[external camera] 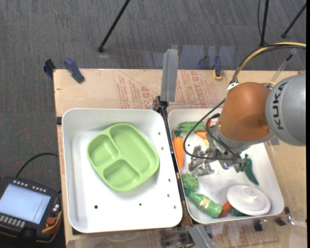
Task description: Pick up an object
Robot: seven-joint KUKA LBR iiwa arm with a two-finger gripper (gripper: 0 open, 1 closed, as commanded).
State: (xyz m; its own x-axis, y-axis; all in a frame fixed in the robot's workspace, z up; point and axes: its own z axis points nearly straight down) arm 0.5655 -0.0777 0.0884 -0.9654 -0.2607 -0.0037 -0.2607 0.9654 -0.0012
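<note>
My gripper (204,162) hangs low over the middle of the right bin (273,175), below the arm's orange band (245,112). Toy food lies around it. An orange carrot (178,151) lies along the bin's left wall. A broccoli piece (190,181) sits just below and left of the gripper. A green bottle with a yellow label (205,204) lies near the front. A dark green pepper (249,169) lies to the gripper's right. I see nothing held in the gripper.
A white lidded bowl (248,199) sits at the right bin's front right corner. Green and orange toy pieces (192,128) lie at its back left. The left bin (77,200) holds a light green divided plate (123,156).
</note>
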